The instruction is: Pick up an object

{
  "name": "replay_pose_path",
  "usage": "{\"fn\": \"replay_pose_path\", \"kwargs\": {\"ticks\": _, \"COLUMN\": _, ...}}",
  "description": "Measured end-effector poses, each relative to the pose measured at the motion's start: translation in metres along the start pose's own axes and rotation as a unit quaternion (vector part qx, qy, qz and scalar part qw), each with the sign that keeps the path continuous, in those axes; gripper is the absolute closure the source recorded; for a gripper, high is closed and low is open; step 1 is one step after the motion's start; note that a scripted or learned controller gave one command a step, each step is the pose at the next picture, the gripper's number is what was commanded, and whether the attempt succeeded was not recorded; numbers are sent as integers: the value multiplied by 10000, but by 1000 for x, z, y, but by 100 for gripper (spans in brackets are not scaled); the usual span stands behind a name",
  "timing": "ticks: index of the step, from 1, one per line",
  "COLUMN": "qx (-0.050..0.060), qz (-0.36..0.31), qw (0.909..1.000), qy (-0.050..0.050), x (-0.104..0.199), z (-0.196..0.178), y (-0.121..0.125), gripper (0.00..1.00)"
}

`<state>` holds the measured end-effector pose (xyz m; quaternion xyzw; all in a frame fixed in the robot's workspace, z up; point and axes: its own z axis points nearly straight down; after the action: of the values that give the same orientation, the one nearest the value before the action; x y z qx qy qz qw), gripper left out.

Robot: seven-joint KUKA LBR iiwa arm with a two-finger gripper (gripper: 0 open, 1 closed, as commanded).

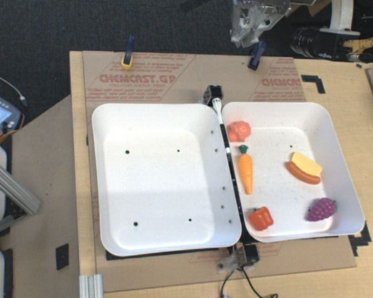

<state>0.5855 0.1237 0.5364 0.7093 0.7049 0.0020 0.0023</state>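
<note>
The right bin (336,141) holds several toy foods: a pink piece (239,131) at its far left corner, an orange carrot (245,172) along its left wall, a red pepper (260,218) near the front, a yellow and orange hot dog (305,168) in the middle right, and purple grapes (321,209) at the front right. My gripper (247,30) hangs high beyond the far edge of the bench, well away from the bins, with nothing seen in it.
The left bin (105,166) stands beside the right one on a cardboard sheet (174,73). A blue and yellow clamp (128,53) and a blue clamp (256,56) hold the sheet's far edge. Black clips (212,94) join the bins.
</note>
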Motion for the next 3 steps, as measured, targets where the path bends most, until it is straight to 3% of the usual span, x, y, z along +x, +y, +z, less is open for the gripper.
{"fn": "replay_pose_path", "kwargs": {"ticks": 1, "qx": -7, "qz": -50, "qw": 10000, "qy": 11, "x": 59, "z": 1, "y": 52, "gripper": 100}}
{"fn": "replay_pose_path", "kwargs": {"ticks": 2, "qx": 51, "qz": -37, "qw": 10000, "qy": 3, "x": 42, "z": 0, "y": -17, "gripper": 100}}
{"fn": "replay_pose_path", "kwargs": {"ticks": 3, "qx": 5, "qz": -56, "qw": 10000, "qy": 12, "x": 104, "z": 2, "y": 22, "gripper": 100}}
